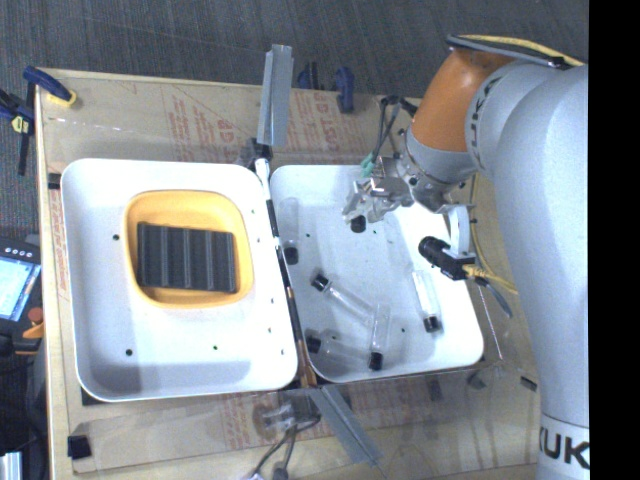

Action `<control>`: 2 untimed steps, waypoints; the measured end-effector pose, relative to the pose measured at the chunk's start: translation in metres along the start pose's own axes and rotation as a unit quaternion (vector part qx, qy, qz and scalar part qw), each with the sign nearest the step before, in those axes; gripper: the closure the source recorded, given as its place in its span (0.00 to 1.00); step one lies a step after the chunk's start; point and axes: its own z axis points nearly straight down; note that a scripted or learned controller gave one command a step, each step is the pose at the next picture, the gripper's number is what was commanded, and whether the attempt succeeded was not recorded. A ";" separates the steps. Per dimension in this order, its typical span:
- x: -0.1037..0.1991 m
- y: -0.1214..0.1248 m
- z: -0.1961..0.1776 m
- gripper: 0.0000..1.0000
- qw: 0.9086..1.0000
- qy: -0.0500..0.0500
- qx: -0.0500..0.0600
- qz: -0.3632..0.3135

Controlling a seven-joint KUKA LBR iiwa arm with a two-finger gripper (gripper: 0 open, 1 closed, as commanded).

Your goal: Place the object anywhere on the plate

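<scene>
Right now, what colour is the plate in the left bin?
Yellow-orange rim with a dark, ribbed grey-black centre; the plate shows best in the camera view.

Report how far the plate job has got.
Nothing looks placed: the yellow plate in the left bin carries just its dark ribbed insert. In hand: the end effector sits over the right bin, above the clear vials; a grasp is not visible. Left: pick a vial, carry it over, set it down.
</scene>
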 end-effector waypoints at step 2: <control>0.115 0.004 -0.058 1.00 0.985 -0.001 0.000 -0.171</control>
